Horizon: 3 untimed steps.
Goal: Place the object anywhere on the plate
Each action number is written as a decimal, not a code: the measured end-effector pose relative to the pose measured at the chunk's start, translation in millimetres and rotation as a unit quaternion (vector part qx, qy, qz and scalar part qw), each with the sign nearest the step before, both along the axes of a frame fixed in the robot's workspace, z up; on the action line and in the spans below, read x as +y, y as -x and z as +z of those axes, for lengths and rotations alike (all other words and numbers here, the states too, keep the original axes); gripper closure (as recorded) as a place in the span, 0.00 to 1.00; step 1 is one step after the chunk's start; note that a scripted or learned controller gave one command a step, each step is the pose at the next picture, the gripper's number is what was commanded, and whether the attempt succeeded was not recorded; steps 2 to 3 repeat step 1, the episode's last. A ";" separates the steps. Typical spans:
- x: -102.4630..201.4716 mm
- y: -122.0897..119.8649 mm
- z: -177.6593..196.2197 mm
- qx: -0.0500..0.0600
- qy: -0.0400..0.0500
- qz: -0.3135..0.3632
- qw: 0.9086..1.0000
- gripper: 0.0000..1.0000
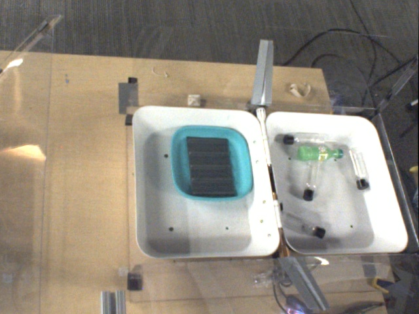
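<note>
Nearest, a clear tube (308, 227) with a black cap lies low in the right bin (386, 231). Above it, more tubes (310, 182) cluster around a green one (319, 154) (all jumbled together). Over in the left bin (150, 231), the teal plate (243, 169) carries a dark ridged block (211, 167). The tool's state, I cannot tell.

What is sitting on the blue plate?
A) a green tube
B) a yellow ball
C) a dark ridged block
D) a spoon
C: a dark ridged block lies on the blue plate in the left bin, while the green tube is over in the right bin.
</note>
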<state>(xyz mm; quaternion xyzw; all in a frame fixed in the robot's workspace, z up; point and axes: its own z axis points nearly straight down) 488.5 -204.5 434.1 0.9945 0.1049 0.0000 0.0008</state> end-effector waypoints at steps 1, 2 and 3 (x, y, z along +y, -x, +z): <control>0.0 0.0 0.0 0.000 0.000 0.000 1.000 0.00; 0.0 0.0 0.0 0.000 0.000 0.000 1.000 0.00; 0.0 0.0 0.0 0.000 0.000 0.000 1.000 0.00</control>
